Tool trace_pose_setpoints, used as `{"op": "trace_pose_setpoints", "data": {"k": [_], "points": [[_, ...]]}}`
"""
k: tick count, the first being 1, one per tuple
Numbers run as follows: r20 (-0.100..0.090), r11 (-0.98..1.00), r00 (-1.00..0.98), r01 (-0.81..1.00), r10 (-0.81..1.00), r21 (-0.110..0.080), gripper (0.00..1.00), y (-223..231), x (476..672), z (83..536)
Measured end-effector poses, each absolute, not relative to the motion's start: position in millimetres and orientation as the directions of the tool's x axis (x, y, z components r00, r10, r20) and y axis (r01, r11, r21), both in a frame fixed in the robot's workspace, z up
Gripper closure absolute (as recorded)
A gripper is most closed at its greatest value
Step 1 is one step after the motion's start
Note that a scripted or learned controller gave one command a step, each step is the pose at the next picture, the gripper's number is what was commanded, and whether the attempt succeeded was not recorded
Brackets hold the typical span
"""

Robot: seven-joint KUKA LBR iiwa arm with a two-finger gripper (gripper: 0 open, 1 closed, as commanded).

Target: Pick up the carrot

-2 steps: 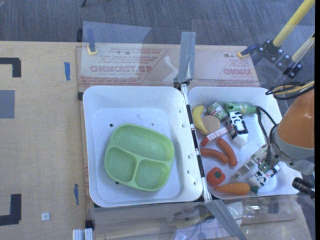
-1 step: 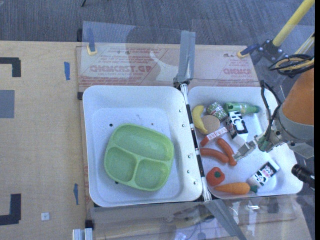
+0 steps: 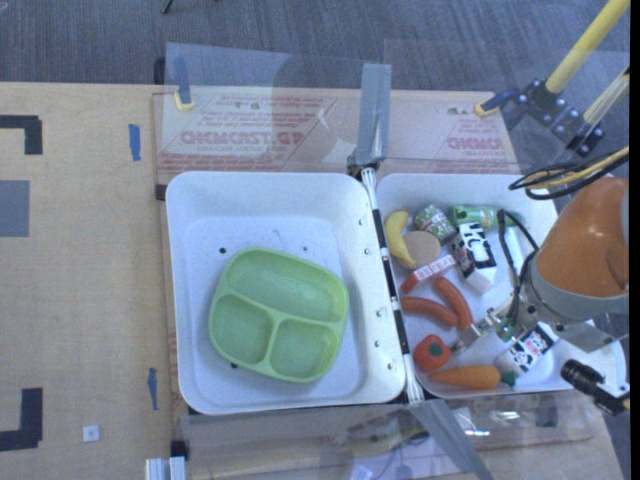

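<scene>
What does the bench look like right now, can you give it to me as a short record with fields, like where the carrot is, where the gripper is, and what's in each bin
carrot: lying flat near the front edge of the right bin, not held
gripper: low over the right bin, just above the carrot
beside carrot: red tomato on its left
also in right bin: banana, two sausages
left bin: green divided plate
</scene>
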State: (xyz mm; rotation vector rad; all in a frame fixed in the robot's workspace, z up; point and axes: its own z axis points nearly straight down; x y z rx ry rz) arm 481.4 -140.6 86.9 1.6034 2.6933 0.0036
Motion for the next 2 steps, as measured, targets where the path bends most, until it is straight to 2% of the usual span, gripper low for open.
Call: {"op": "trace_pose_setpoints", "data": {"k": [1, 2], "points": [[-0.009, 0.476, -0.476, 0.879, 0.879, 0.01, 1.0, -141, 482.8, 98], [-0.004, 0.681, -0.681, 0.733, 0.733, 0.002, 1.0, -156, 480.5, 199]]}}
